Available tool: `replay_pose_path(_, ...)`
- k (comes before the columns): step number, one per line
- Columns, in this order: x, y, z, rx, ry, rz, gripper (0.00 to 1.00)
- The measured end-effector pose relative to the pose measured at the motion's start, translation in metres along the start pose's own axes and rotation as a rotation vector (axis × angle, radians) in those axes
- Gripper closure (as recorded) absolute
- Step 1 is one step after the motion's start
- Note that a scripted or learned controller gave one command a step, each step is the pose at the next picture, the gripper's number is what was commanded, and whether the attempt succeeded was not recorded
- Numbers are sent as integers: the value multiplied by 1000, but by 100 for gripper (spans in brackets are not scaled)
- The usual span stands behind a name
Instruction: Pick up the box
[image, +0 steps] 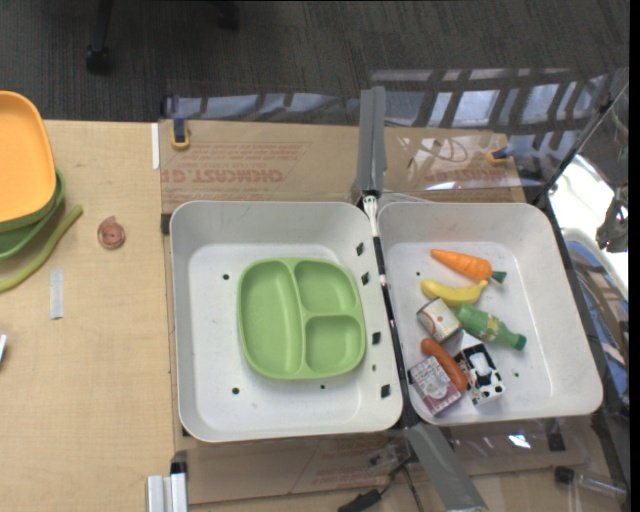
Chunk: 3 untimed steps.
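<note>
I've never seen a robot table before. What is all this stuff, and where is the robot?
This picture comes from one camera fixed above a workbench, looking down at a slant. On the bench sit two shallow white trays called bins. The left bin holds a green plate with three sections. The right bin holds toy food in a little pile: a carrot, a banana, a green bottle, a small white box, a sausage and a pink packet. The robot is an arm that reaches in from the right. Its job is to pick up the box, which lies untouched among the toys. On the wooden table to the left are stacked orange and green plates.
</note>
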<state>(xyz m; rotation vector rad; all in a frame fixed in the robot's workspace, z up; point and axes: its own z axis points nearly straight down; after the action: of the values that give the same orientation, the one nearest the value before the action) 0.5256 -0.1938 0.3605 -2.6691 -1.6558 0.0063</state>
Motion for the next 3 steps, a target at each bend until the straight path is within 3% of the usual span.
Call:
replay_pose_path(1,28,54,37,1,0,336,100)
replay_pose_path(2,22,42,158,3,0,635,100)
replay_pose_path(3,-2,56,99,1,0,848,100)
